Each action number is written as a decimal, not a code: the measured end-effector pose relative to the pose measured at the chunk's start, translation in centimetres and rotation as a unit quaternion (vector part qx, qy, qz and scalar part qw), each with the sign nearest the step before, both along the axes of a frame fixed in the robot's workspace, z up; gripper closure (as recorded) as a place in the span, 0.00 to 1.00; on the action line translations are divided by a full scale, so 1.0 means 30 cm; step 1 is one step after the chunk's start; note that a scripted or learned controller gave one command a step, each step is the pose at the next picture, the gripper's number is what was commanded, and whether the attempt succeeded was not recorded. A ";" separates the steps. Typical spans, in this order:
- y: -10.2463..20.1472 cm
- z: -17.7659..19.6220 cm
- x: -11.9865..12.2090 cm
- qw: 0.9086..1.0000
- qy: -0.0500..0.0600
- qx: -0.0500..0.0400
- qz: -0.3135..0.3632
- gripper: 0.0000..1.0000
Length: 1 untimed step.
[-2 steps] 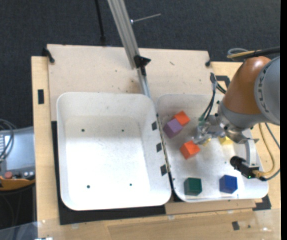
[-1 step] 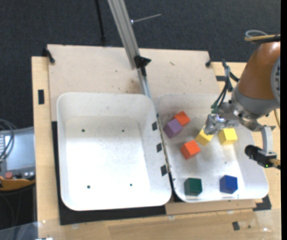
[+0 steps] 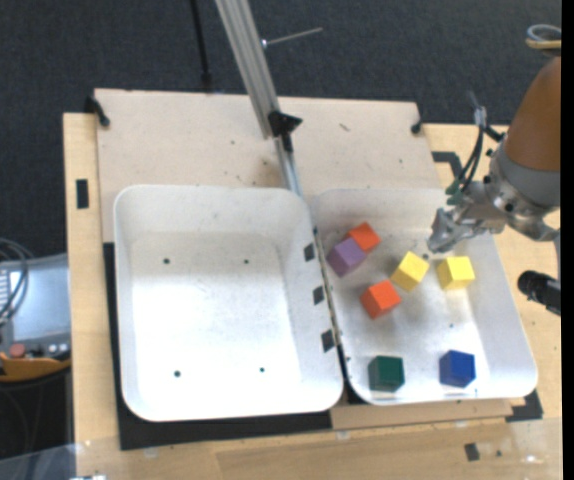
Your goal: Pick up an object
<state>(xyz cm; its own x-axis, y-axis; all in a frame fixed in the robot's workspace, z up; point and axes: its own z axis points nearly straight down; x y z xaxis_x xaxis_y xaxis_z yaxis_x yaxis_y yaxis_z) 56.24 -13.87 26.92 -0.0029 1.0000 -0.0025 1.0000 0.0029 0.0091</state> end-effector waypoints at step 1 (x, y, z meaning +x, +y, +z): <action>-0.004 0.068 0.003 1.000 0.003 0.001 0.001 1.00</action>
